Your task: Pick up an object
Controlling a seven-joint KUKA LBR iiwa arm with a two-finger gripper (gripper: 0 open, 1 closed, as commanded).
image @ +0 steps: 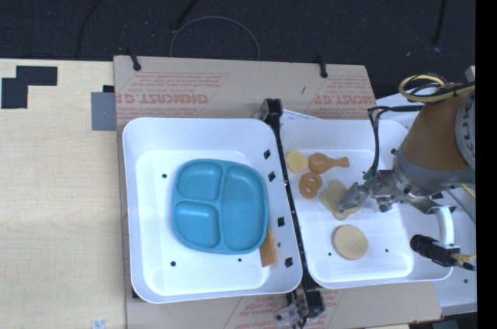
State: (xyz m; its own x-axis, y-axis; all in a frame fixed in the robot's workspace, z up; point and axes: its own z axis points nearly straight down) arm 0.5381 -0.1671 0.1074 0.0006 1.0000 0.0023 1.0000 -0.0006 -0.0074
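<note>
Tan wedge-shaped piece [334,197] lies in the right bin [388,267], just beside the pretzel [310,185] and near the drumstick [327,161], yellow chip [297,161] and round cookie [350,241]. Gripper [353,197] sits at the wedge's right edge; its opening and any hold cannot be determined. Left bin [147,164] contains a blue divided plate [220,206].

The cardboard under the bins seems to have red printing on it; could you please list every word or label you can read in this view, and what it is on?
Cardboard, behind the left bin: red print, upside down and too blurred to read for certain.
Cardboard behind the right bin: a second red print, also unreadable.
Cardboard's front edge: faint red print, too small to read.
No other text is legible.
</note>
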